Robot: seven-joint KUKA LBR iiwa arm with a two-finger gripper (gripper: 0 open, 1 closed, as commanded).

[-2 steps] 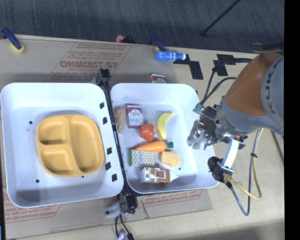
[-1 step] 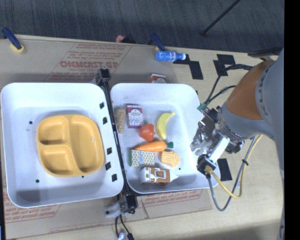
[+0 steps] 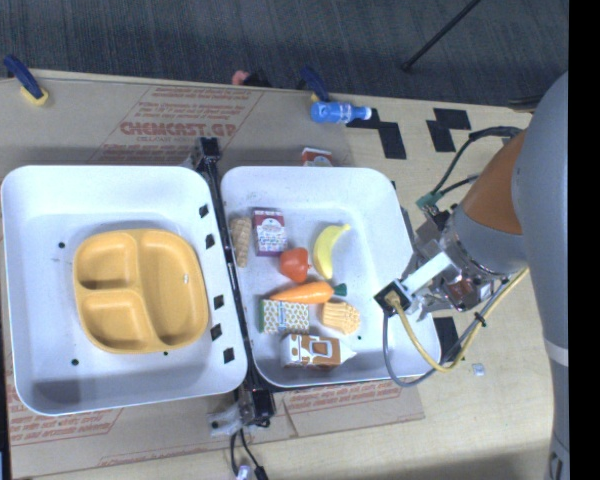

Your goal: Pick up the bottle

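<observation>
A small blue bottle [image 3: 337, 113] lies on its side on the cardboard beyond the far rim of the right bin [image 3: 380, 193], outside both bins. My gripper [image 3: 448, 293] hangs over that bin's right rim, well short of the bottle and nearer the camera. Its wrist hides the fingers. Nothing shows as held.
The right bin holds a red box [image 3: 270, 231], banana [image 3: 328, 248], tomato [image 3: 294, 263], carrot [image 3: 302, 292], patterned box [image 3: 285, 315], yellow waffle [image 3: 341, 317] and small carton [image 3: 315, 349]. A yellow divided tray [image 3: 138, 290] sits in the left bin. Blue clamps [image 3: 315, 83] grip the bench's far edge.
</observation>
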